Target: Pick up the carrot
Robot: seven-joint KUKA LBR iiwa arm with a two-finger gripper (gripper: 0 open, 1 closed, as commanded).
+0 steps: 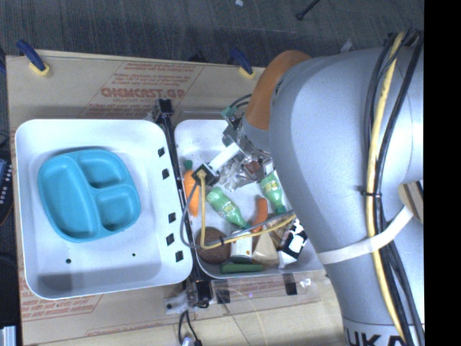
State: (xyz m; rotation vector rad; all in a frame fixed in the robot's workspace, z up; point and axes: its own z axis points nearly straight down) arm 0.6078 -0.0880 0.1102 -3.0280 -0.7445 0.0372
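So the big grey arm (338, 164) with the orange band comes in from the right and hangs over the right-hand shallow white bin (189, 132). The hand (241, 161) sits low among the clutter near the middle of that bin, but it's a jumble of metal and glare down there, so honestly I can't tell its state or whether it's got anything. The small orange carrot (189, 187) lies just left of the hand, close to the bin's left wall, partly crossed by a thin yellowish cable. There's a second stubby orange piece (261, 209) a bit right and below the hand, between two green plastic bottles with pale labels (225, 207). Lower in the bin: a round brown thing (211, 242), a flat dark green piece (241, 267) and a black-and-white item (293, 242). The left white bin (43, 280) holds a light blue divided plastic tray (88, 193). Red print on the brown cardboard-covered worktop (94, 78) reads something like "CHEMCAST GP".
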